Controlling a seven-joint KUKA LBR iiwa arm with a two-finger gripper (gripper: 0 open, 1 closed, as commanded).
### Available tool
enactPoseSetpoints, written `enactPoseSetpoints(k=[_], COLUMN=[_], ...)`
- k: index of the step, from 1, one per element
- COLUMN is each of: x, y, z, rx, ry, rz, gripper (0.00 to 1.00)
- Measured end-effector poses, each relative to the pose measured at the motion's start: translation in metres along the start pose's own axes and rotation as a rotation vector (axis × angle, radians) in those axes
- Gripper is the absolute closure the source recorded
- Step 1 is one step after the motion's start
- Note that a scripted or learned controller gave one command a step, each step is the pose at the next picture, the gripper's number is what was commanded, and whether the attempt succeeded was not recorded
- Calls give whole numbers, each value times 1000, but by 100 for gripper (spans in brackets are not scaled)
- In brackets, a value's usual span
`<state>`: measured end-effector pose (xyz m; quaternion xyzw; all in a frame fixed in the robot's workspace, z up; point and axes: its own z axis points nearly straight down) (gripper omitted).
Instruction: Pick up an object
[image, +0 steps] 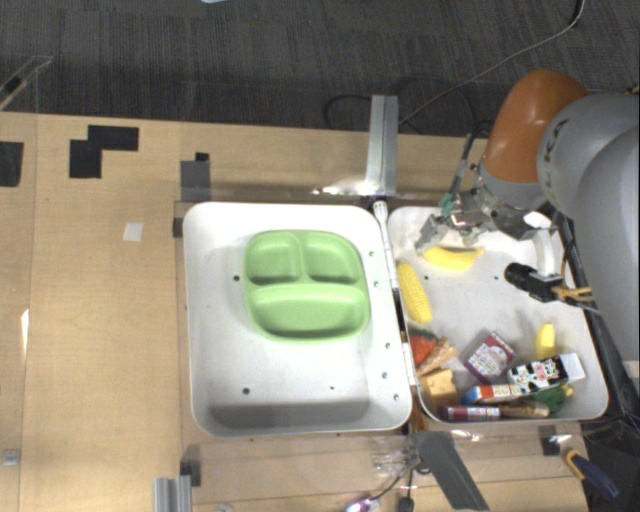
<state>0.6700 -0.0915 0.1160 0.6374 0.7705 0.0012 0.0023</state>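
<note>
Cluttering the right white bin's (597, 395) near end are small packets; farther back, a yellow banana-shaped toy (452, 259) lies just under the tool (452, 222), whose state I cannot tell. Descend centred, straight.

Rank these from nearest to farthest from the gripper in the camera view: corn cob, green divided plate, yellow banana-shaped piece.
1. Yellow banana-shaped piece, right bin, just below the gripper.
2. Corn cob, along the right bin's left wall.
3. Green divided plate, in the left bin.

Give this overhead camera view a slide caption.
Robot arm's gripper hovers over a banana in the cluttered right bin; green tray fills left bin.
</note>
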Motion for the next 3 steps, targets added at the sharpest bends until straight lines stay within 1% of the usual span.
enactPoseSetpoints(k=[1, 2, 3], x=[-25, -24, 36], y=[-4, 0, 8], z=[28, 16, -77], rx=[0, -12, -2], ry=[3, -1, 1], rz=[-60, -64, 30], gripper=[0, 100, 100])
